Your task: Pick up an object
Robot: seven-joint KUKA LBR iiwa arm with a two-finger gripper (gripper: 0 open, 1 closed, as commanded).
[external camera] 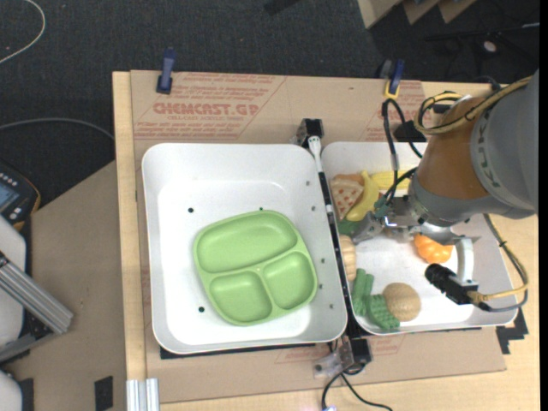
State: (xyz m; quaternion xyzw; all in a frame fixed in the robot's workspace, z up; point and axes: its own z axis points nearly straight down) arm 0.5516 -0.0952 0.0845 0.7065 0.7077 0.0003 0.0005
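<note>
Dark carpet surrounds a cardboard-topped bench (257, 101), and on it sit two shallow white bins side by side. Over in the left bin (171, 178) lies a green divided plate (254, 266), untouched and well apart from the action. All the action is in the right bin (488, 311), where the arm (479, 161) reaches in from the right and hangs low over the toys. Candidates for the pick are plenty: a waffle-patterned piece (345, 197) and a yellow banana (370, 193) near the far end, an orange piece (431, 248) just beside the wrist, a brown round lump (402, 301) and a green toy (372, 300) at the near end. The gripper (383, 222) sits down among the banana and a green bit at its tip, so this looks like the descent-and-grasp stage, not yet a lift. Whether the pincer is spread or pinching anything, I cannot tell; the wrist body covers it. Next, I judge, it needs to close squarely on one item and rise straight up, clear of the divider between the bins. Hidden too is much of the far right of that bin, under the arm, and the orange piece is partly covered.
</note>
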